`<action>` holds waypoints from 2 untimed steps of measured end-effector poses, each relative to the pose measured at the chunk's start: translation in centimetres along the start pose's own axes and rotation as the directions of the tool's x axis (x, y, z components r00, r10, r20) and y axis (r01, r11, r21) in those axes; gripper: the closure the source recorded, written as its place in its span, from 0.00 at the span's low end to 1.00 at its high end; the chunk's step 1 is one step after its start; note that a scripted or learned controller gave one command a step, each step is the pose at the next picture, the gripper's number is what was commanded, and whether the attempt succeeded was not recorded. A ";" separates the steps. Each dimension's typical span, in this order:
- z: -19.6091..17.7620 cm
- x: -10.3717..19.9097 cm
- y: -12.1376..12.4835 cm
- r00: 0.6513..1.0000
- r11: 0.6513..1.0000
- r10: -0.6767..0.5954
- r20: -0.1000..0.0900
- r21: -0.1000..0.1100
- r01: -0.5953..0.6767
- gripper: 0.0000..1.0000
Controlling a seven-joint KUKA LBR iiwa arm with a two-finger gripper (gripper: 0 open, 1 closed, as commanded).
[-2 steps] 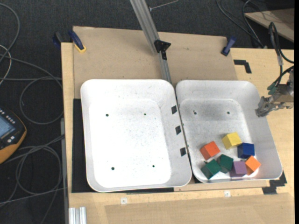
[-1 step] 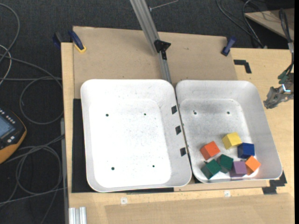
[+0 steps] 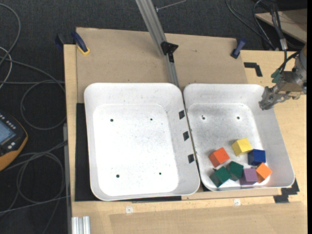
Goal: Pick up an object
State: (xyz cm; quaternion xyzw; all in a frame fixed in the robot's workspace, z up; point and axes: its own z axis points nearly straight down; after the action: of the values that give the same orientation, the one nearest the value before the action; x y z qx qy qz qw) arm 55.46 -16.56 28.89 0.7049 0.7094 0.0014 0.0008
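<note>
Blocks bunched in near right corner of right bin (image 3: 273, 130): orange block (image 3: 219, 156), yellow (image 3: 242, 146), blue (image 3: 257, 156), green pair (image 3: 228, 172), purple (image 3: 249, 175), small orange (image 3: 263, 170). We judge bin tilt or earlier drops herded them there (guess only). Gripper (image 3: 269, 100) hangs over bin's far right rim, well apart from pile, nothing between its tips. Open or closed: we cannot tell. Left bin (image 3: 90, 130) beside it. We judge pick not yet begun; descent toward corner cluster needed.
</note>
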 end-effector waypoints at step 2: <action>1.5 9.3 0.5 1.000 1.000 0.000 -0.002 0.005 0.000 1.00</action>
State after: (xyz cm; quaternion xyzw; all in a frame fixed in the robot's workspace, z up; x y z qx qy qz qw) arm 55.86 -7.21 27.35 0.7050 0.7093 0.0003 -0.0016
